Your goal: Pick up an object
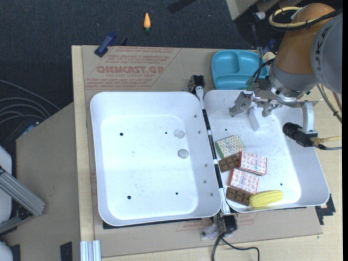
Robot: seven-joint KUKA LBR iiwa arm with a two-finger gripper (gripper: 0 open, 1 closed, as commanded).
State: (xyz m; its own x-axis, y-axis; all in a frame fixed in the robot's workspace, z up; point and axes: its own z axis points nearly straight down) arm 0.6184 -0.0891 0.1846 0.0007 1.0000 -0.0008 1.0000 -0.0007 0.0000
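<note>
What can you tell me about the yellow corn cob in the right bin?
The corn cob is a small yellow toy ear, plastic by its look, with a bumpy kernel surface. It lies on its side, nearly level across the view, at the near edge of the right bin. Its left end touches or overlaps a brown chocolate-bar piece. The claw is well away, toward the bin's far end.

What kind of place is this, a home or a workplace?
Most likely a robotics lab bench: two white bins sit on a board, a grey-and-orange arm reaches over toy items, and loose cables lie on dark carpet.
</note>
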